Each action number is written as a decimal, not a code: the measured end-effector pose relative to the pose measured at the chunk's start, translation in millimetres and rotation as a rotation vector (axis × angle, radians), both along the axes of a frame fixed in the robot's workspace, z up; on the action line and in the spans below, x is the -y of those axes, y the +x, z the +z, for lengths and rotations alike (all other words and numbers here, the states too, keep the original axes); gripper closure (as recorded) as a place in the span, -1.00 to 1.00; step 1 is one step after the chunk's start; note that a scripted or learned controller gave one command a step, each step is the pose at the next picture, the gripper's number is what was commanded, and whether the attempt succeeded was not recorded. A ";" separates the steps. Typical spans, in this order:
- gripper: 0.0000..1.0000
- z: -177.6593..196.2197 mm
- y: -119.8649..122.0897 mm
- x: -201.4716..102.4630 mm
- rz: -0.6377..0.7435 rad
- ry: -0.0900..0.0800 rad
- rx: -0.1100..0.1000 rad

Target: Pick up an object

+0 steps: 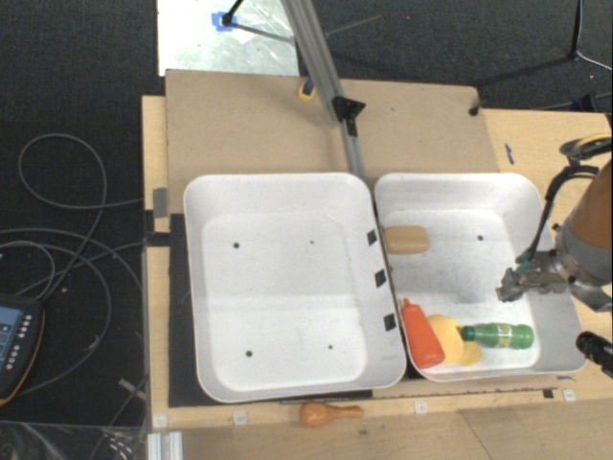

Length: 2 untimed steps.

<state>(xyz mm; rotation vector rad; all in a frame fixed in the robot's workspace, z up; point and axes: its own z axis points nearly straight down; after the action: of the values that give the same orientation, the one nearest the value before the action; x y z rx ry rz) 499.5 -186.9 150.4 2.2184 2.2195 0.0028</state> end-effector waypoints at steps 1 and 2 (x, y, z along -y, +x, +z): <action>1.00 44.9 5.5 -4.1 0.005 -0.001 0.003; 1.00 87.2 7.5 -3.6 0.005 -0.001 0.003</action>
<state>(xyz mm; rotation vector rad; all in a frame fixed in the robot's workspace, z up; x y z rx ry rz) 507.0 -183.3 237.6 2.2104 2.2229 0.0053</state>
